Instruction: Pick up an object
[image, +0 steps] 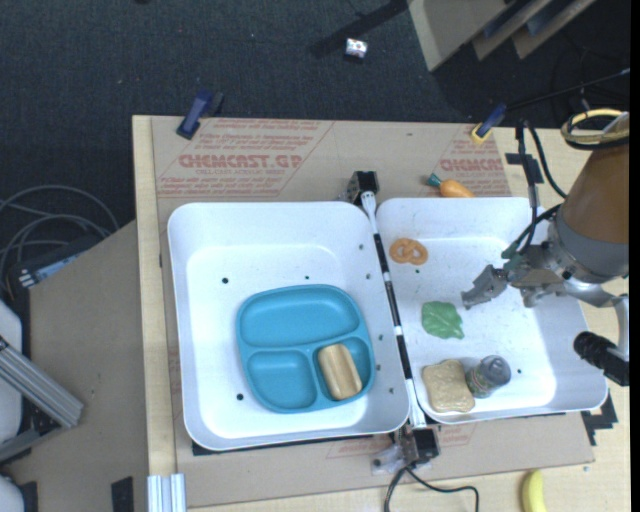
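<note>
The right bin (520, 225) holds a brown pretzel (408, 251) near its far left, a green leafy piece (441, 320) in the middle, a tan bread slice (447, 387) at the front, and a small grey jar-like object (489, 375) beside the bread. My gripper (480, 290) hangs over the right bin, reaching in from the right, its tip up and to the right of the green piece. Nothing shows between its fingers. In the left bin (200, 260) lies a blue divided plate (297, 345) with a tan bread roll (339, 370) in its lower right compartment.
An orange carrot-like item (452, 187) lies on the cardboard behind the right bin. A blue clip (198, 113) sits at the far left corner of the board. A yellow object (533, 492) pokes in at the front right. Cables hang along the right.
</note>
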